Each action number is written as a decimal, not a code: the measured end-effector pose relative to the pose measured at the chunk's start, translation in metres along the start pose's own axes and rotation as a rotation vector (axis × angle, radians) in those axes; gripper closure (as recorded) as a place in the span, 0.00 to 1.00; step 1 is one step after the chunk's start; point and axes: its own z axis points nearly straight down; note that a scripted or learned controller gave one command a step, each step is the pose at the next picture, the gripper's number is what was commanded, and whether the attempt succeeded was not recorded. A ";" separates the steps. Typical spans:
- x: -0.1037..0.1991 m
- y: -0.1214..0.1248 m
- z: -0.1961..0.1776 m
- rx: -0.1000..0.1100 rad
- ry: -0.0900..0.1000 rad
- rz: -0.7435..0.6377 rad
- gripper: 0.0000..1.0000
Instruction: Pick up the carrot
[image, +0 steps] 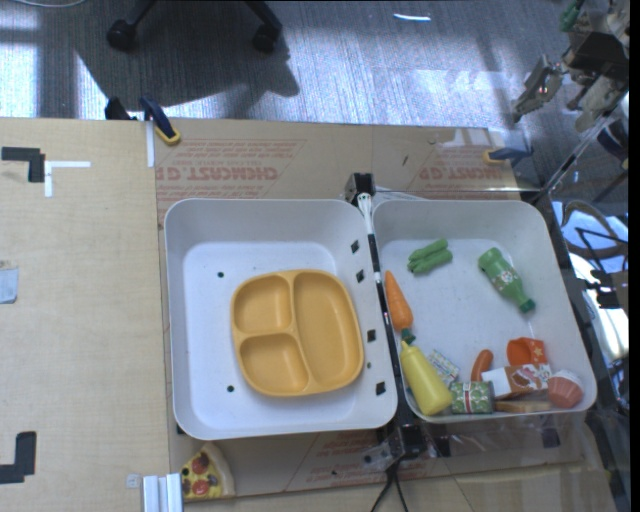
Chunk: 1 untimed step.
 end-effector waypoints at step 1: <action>0.001 0.001 -0.008 0.001 -0.003 -0.003 1.00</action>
